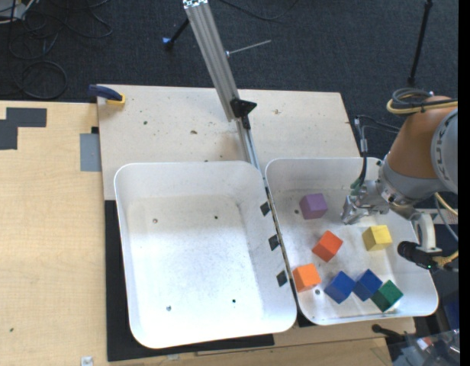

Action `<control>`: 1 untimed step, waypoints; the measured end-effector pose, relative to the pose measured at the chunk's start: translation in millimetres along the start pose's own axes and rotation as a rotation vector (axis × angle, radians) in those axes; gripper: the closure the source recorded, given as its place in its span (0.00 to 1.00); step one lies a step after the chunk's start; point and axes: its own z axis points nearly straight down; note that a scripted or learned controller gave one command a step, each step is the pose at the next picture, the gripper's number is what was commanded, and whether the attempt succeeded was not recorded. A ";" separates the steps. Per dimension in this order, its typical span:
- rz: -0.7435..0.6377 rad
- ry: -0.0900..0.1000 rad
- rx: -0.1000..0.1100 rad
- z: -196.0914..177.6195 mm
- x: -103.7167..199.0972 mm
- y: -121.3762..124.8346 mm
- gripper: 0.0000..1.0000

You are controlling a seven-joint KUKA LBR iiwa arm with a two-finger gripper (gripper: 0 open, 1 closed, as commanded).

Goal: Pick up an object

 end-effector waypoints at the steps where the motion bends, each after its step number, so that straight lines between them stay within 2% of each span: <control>1: -0.005 -0.001 -0.005 -55.5 9.0 -1.8 1.00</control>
